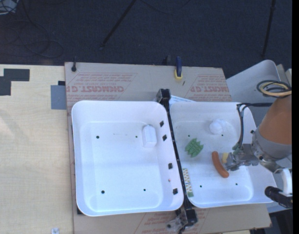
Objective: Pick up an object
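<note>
In the right bin (203, 194) lie an orange sausage-shaped object (219, 164), a green leafy toy (193, 147) and a white round object (216, 126). A small yellow piece (225, 157) shows just right of the sausage. My gripper (232, 162) hangs low in the right bin, right beside the sausage's right end. A white rounded block (149, 135) rests in the left bin (91, 199) near its right wall.
A black divider with clips (170, 150) runs between the two bins. A patterned strip (187, 182) lies along the right bin's left wall. The arm's orange band (278, 123) looms over the right bin's right edge. Cardboard (125, 84) underlies both bins.
</note>
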Robot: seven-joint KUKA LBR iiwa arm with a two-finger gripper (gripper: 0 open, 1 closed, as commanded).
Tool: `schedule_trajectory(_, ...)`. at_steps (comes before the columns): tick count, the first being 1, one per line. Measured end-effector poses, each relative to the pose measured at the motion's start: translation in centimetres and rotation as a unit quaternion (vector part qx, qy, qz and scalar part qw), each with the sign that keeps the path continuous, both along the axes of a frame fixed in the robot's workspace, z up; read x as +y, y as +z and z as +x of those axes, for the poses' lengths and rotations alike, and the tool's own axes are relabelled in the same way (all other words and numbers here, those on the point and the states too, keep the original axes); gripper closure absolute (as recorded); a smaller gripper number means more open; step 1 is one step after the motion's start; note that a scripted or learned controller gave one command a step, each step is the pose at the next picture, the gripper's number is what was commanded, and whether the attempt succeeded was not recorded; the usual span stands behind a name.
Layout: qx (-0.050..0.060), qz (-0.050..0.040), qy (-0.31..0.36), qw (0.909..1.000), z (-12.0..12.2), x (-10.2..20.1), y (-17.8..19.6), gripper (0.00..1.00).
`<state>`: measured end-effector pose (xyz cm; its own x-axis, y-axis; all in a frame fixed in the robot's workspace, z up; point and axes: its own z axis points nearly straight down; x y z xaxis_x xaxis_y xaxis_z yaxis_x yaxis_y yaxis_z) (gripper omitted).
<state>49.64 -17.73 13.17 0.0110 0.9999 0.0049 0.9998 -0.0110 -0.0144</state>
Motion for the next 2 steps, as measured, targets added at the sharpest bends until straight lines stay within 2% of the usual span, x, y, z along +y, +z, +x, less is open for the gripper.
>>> schedule_trajectory(2, 0.004, 0.0012, -0.004, 1.0, -0.09, -0.21, 1.58, 1.0)
